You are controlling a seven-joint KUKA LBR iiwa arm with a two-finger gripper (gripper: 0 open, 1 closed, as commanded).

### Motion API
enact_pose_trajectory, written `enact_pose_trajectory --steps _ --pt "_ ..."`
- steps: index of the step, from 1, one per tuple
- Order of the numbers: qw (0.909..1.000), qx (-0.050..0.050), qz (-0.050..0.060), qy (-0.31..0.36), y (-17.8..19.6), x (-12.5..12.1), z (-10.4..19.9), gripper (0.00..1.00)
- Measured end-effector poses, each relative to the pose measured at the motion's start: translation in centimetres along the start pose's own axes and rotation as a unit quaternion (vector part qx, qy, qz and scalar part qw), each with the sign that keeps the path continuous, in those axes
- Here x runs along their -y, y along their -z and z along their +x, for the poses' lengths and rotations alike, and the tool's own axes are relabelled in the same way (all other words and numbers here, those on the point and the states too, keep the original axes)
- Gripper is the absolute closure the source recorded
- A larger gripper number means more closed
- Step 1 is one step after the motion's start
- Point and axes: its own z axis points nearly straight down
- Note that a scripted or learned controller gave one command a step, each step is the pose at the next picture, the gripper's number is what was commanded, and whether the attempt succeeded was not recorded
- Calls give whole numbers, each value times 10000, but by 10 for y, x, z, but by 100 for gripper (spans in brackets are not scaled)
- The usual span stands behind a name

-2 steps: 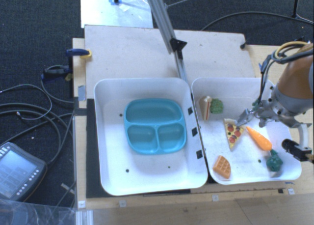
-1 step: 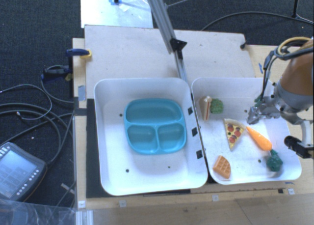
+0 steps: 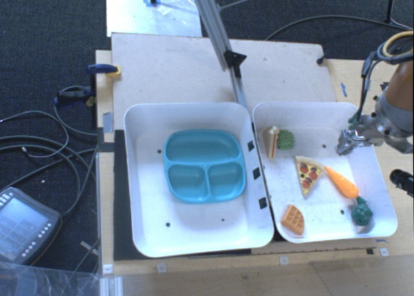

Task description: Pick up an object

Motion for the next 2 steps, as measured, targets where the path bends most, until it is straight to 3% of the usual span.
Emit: enact_pose_trajectory --steps 1,2 --pt "10000 1 -2 9 48 -2 0 100" --pt "10000 -14 14 31 45 -28 45 100"
